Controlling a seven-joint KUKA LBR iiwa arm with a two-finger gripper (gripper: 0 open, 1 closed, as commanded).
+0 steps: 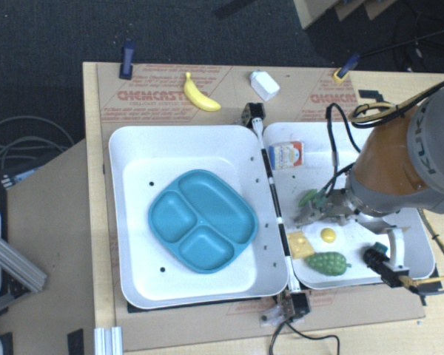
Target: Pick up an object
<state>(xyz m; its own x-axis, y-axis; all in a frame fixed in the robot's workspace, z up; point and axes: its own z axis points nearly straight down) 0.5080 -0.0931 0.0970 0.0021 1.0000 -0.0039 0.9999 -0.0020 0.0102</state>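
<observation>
The right bin (422, 261) holds several small objects. A white carton with red and blue print (286, 154) lies near its back left corner. Toward the front sit a yellow wedge (300, 245), a small yellow ball (327, 234) and a bumpy green piece (326, 262). A leafy green item (308, 197) lies at the left middle. My gripper (315, 208) is low over the bin, right at this green item and touching or nearly touching it. The grey arm with its orange band (388, 161) covers the bin's right half.
The left bin (133, 154) holds a blue divided plate (200, 219). Behind the bins on the cardboard lie a banana (200, 95) and a white block (265, 85). A blue clip (126, 58) and a yellow-blue clip (345, 69) are fixed at the bench's back edge. Black cables (340, 124) loop above the right bin.
</observation>
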